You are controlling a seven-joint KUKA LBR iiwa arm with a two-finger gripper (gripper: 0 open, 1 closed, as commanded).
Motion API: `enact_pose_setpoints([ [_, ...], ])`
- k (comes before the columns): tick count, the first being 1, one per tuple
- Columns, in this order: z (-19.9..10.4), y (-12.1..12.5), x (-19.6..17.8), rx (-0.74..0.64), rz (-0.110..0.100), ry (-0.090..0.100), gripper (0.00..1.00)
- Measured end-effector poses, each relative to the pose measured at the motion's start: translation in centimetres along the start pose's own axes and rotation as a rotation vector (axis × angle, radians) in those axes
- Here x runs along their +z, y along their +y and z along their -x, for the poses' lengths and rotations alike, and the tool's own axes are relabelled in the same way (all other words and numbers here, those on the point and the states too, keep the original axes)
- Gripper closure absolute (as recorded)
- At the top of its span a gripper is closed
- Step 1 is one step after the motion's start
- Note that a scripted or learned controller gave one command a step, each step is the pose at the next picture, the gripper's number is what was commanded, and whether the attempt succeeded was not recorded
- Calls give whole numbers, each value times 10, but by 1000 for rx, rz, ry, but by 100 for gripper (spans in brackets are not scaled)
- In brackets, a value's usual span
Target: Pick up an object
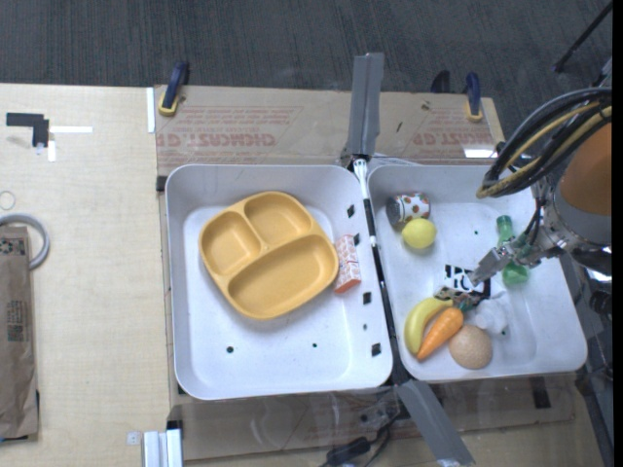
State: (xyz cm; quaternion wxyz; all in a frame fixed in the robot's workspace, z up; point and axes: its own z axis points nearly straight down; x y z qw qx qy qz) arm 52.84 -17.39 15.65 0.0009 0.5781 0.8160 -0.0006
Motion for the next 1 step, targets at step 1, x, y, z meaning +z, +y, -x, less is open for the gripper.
enact_pose_setpoints([
  [1, 64, 47, 52, -301, 18, -8, 0],
])
